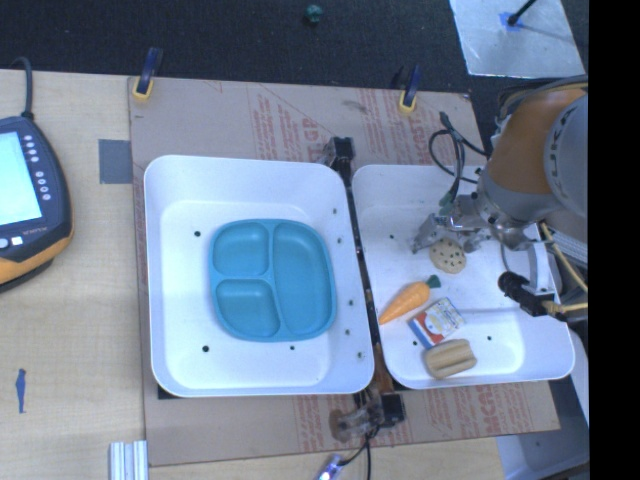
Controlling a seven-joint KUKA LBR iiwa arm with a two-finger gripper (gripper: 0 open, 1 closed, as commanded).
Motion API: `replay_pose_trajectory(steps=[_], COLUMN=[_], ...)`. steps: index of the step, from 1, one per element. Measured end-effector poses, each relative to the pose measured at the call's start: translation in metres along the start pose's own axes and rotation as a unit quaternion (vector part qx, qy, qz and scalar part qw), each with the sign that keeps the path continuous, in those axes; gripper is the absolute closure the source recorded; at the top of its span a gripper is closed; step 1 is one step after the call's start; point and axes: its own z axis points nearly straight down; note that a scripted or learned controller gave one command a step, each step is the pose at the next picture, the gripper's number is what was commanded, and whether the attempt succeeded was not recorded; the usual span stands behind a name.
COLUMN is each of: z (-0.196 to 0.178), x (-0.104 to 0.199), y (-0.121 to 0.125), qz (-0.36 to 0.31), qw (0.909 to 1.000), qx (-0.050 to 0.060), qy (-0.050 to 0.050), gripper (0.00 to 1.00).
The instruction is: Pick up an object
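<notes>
My gripper (447,232) hangs over the back half of the right bin (392,200), its fingers spread open with nothing between them. Just in front of the fingertips lies a round speckled cookie (449,258), apart from them. An orange carrot (405,301) with a green top lies further forward near the bin's left wall. A small red, white and blue packet (436,322) is beside it, and a tan bread roll (448,358) rests at the bin's front edge.
The left bin (158,298) holds a blue divided plate (272,278). A teach pendant (25,203) lies on the bench at far left. Cables (452,153) loop behind the wrist, and the grey and orange arm (535,158) covers the right bin's far right corner.
</notes>
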Motion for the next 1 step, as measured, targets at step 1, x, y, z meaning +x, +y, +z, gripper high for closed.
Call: replay_pose_trajectory(steps=[1], z=[-0.0006], x=[-0.0370], y=[0.0525], qz=[0.000], qw=[1.0000], qx=[-0.001], qy=[0.000], gripper=[0.00])
